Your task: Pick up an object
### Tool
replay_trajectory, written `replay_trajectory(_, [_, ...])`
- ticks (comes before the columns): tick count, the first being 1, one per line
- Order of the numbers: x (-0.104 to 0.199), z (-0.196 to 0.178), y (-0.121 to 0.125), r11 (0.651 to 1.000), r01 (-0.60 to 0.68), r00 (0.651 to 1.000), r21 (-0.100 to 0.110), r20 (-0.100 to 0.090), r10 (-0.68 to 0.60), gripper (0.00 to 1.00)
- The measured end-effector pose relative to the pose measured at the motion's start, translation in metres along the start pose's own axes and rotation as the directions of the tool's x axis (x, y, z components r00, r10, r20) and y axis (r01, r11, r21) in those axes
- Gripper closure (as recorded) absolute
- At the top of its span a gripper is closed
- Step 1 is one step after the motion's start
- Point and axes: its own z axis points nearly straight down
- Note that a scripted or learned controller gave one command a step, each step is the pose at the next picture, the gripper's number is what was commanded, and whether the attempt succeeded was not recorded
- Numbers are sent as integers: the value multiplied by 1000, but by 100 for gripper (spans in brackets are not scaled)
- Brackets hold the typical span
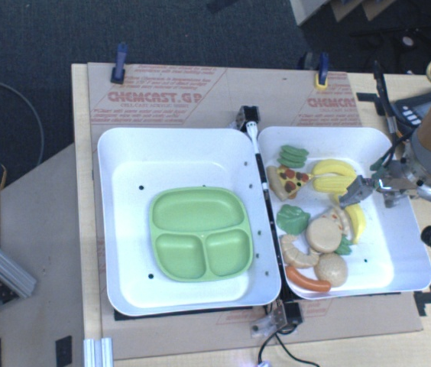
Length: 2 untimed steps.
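The gripper (355,193) is down over the right bin (406,270), its grey fingers pointing left toward the toy food — but whether they stand apart or closed, and whether anything sits between them, I cannot tell from this angle. Its tip is just beside the yellow bananas (333,176), and a second banana (355,222) lies right under it. Below that cluster: a pizza slice (286,181), a green leafy piece (293,156) at the top, another green piece (293,219), a round tan bun (324,235), and an orange-red sausage (307,280) near the front rim. In the left bin (124,174) sits a green divided plate (199,232), three compartments showing. Both bins rest on a brown board (162,90) printed with red lettering, held by blue clamps (118,62) at the far edge — dark carpet (47,21) beyond, with a thin white cable looping across it.
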Motion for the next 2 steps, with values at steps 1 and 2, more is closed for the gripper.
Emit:
replay_trajectory(1, [14, 124, -8, 1000, -1, 1000, 10, -4, 1, 0])
replay_trajectory(2, [12, 107, -6, 1000, -2, 1000, -2, 1, 2, 100])
